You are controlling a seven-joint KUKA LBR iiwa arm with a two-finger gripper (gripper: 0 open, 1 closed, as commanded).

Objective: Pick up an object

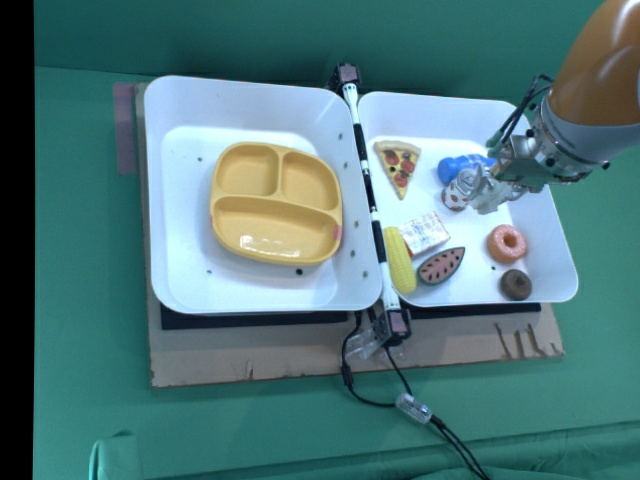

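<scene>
Chocolate donut (pixel 515 284) clear — gripper (pixel 478 190) hides blue toy (pixel 455 168).

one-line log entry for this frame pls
phase: reaching | gripper: low in right bin, at blue toy | grasp: unconfirmed | yellow tray: left bin | donut, corn: untouched

Claw (pixel 478 190) low, arm from rt.

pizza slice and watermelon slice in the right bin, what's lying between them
In the camera view, a small boxed snack lies between the pizza slice and the watermelon slice, with bare white bin floor on either side of it.
</scene>
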